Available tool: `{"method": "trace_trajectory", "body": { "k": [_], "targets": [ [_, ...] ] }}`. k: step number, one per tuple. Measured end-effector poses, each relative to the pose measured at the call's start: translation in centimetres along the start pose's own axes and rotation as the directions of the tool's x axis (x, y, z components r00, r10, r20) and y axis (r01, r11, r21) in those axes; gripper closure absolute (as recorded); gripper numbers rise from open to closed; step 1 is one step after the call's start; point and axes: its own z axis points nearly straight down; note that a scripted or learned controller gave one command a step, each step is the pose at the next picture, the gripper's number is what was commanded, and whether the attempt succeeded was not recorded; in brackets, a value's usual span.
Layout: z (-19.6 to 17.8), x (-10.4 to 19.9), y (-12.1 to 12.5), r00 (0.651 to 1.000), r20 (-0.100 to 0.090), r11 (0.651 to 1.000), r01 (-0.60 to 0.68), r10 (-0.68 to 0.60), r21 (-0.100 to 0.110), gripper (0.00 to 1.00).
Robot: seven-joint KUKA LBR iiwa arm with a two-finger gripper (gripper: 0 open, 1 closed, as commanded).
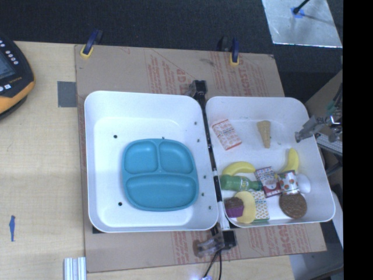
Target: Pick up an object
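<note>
Two shallow white plastic bins sit side by side on a brown cardboard sheet (175,74) that is clamped to the wooden bench. The left bin (99,156) holds a light blue plastic plate with three compartments (159,174), lying flat near its middle. The right bin (309,112) holds the small items: a red and white paper packet (226,134) and a tan wedge-shaped piece (264,133) toward the far side, a yellow banana (292,160) near the right wall, and a crowded group along the near side, including a green bottle (239,184), a brown round disc (292,205) and a purple piece (234,208). The grey metal gripper (315,129) reaches in over the right bin's right rim, apart from these items. Whether its jaws are open cannot be told.
</note>
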Motion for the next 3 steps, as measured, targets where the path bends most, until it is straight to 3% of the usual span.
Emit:
{"method": "trace_trajectory", "body": {
  "k": [2, 3],
  "targets": [
    [18.0, 0.0, 0.6, 1.000, -0.003, 1.000, 0.001, -0.001, 0.007, 0.00],
    [16.4, -0.2, 0.7, 1.000, 0.000, 1.000, 0.000, 0.000, 0.001, 1.00]
  ]
}}
